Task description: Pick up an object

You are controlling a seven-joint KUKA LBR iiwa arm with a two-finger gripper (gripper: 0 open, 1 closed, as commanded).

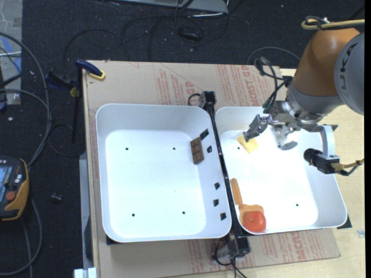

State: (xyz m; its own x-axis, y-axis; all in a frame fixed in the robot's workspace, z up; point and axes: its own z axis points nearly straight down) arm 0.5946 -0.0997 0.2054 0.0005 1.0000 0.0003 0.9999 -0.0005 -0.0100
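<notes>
We see the gripper with its jaws apart over the right bin, the yellow block at its seven o'clock, so closing here may miss it.

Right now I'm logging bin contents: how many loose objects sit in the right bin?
3: a pale yellow block near its upper left by the gripper, an orange stick along the left wall, a red-orange ball at the lower-left corner.

The arm reaches in from the right, its orange band bulking large above the grey wrist. The gripper hangs low at the wrist's end, its two fingers spread apart (one dark finger angled leftward, the other paler).
</notes>
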